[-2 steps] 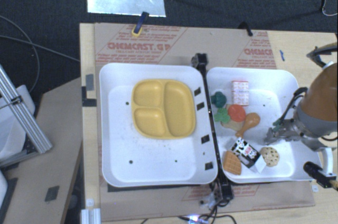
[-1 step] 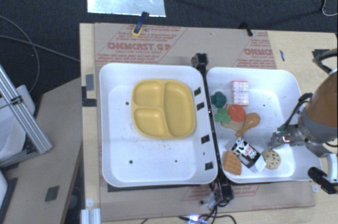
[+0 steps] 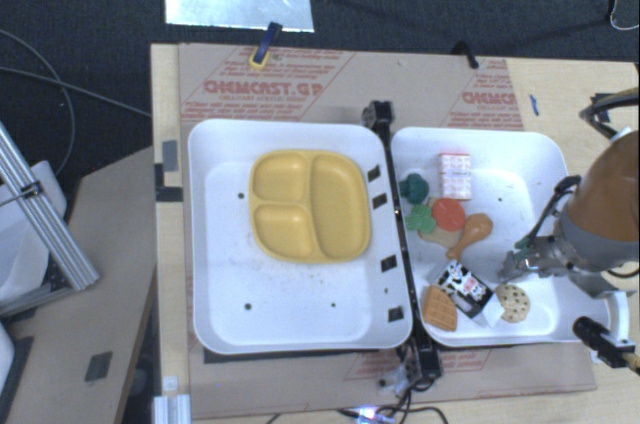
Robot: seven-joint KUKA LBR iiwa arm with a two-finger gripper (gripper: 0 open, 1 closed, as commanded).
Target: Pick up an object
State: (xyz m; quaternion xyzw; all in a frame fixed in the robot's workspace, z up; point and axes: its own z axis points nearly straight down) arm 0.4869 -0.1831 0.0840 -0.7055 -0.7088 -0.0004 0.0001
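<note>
With its pincer (image 3: 524, 257) low in the right bin (image 3: 540, 152), whether spread or closed I cannot tell, the arm would do best dropping squarely over the cookie (image 3: 513, 303) before reaching toward the drumstick (image 3: 470, 233).

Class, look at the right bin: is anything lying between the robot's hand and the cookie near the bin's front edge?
Nothing visible does. The hand hangs over the right bin, just above the cookie, with bare white floor between them. The black-and-white carton lies to the cookie's left, off that path.
</note>
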